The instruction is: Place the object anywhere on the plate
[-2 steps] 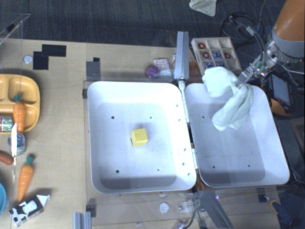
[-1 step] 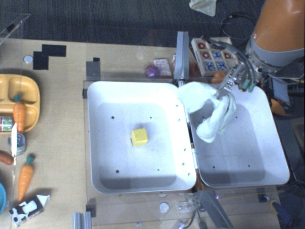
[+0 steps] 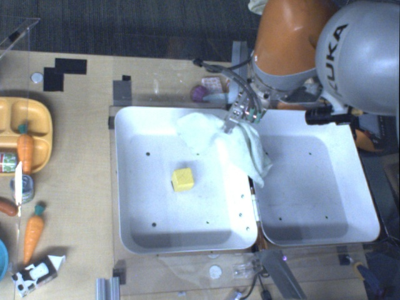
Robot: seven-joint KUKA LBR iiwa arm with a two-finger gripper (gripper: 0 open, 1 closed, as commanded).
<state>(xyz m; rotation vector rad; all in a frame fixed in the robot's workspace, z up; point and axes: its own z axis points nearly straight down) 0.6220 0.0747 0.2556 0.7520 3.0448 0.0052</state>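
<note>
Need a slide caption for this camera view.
Arm over the bins' rear, yellow block in the left bin, white cloth across the divide.

One fixed camera hangs above my bench (image 3: 75, 186), looking down at a slant on both white bins: the left bin (image 3: 131, 230) sits mid-frame, the right bin (image 3: 356, 224) toward the edge. My arm (image 3: 312, 36) enters from its right, looming close.

We see the yellow block (image 3: 183, 179) lying in the left bin (image 3: 134, 230), the gripper (image 3: 240, 114) up by a crumpled white cloth (image 3: 240, 144).
</note>
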